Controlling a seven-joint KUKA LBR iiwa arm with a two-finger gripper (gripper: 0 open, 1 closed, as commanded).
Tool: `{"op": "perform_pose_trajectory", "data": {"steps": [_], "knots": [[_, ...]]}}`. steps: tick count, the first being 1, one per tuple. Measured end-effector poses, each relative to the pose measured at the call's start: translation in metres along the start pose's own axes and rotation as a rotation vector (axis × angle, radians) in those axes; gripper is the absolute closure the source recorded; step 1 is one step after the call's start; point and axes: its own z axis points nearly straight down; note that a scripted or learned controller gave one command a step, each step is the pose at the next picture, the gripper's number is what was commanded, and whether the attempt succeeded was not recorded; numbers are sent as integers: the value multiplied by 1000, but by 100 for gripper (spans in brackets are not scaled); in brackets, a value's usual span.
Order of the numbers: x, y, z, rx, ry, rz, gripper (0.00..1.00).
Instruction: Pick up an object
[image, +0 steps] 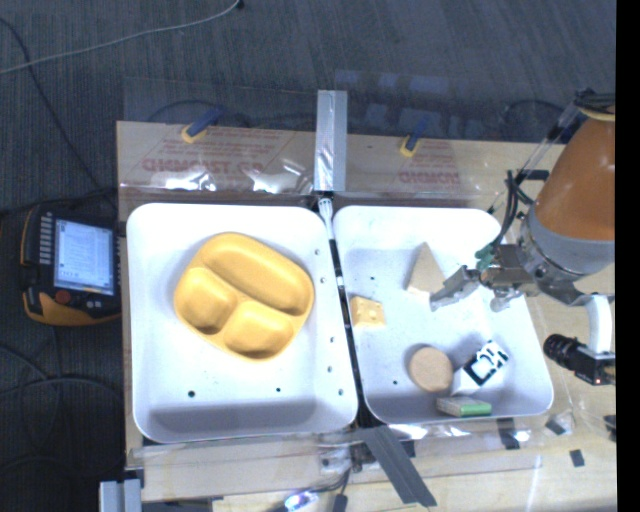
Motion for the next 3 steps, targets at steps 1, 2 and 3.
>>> {"op": "perform_pose_trajectory", "data": {"steps": [1, 2, 3], "knots": [[1, 0, -8, 2, 1, -2, 100], [1, 0, -8, 2, 0, -2, 0], [-20, 68, 28, -1, 0, 68, 0]]}}
